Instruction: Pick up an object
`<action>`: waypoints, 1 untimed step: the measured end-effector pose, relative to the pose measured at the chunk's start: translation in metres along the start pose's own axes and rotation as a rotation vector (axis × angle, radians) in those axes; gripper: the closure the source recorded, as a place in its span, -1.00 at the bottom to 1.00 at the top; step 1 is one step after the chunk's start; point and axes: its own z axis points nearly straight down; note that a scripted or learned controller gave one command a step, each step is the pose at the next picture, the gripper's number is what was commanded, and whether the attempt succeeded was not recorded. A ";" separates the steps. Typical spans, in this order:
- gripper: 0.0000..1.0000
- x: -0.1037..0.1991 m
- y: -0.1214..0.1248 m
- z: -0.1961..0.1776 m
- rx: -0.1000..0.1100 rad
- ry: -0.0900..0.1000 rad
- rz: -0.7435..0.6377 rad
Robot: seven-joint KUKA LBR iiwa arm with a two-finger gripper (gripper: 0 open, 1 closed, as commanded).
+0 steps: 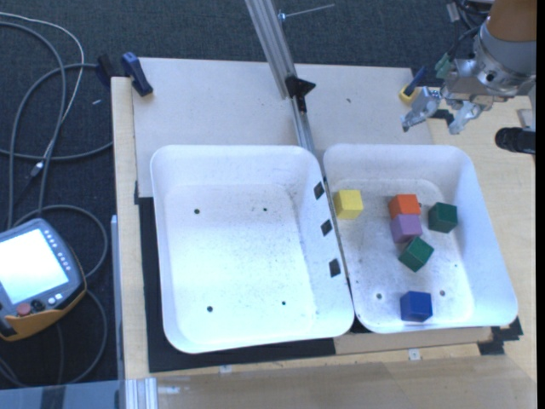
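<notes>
The right bin holds several small blocks: a yellow cube near its left wall, an orange cube touching a purple cube, two dark green cubes, and a blue cube near the front. My gripper hangs above the bench behind the right bin's far rim, up and right of the blocks. Its two fingers are spread apart with nothing between them.
The left bin lies beside the right one. A slanted aluminium post rises between the bins at the back. A blue clamp sits at the bench's far left corner. A teach pendant and cables lie on the floor to the left.
</notes>
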 end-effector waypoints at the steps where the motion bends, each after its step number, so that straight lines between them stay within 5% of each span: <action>1: -1.00 -0.001 -0.078 0.143 0.009 0.003 0.003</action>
